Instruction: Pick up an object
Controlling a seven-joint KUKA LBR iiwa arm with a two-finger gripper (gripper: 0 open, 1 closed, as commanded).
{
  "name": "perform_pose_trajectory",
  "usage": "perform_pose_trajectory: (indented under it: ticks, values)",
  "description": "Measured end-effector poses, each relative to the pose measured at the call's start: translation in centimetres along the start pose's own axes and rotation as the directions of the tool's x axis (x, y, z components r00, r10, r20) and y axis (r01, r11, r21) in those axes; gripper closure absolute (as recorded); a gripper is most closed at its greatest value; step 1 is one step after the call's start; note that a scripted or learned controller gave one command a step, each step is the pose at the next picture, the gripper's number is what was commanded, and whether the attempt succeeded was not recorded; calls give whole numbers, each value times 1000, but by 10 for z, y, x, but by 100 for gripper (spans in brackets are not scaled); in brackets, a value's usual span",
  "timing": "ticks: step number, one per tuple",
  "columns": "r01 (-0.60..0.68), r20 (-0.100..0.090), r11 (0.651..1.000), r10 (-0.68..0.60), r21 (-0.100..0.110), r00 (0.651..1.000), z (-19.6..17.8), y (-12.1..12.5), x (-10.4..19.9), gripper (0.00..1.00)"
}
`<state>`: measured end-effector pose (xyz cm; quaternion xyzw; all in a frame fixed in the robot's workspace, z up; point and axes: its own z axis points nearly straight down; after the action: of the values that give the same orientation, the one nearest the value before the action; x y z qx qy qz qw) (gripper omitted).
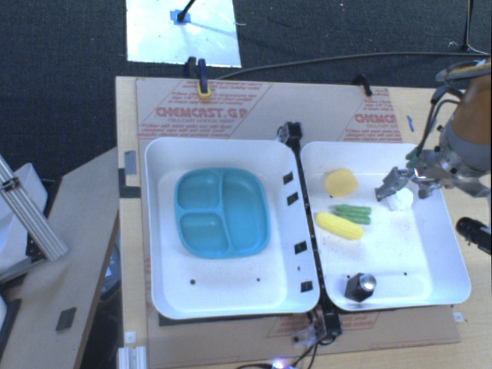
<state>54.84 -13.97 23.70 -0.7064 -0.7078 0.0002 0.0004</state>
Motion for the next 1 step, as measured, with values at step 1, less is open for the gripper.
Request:
perform_pose_trajectory:
  ticks: [1]
  values:
    - [-1,0,1000,1,1,1000,45,-7,2,0]
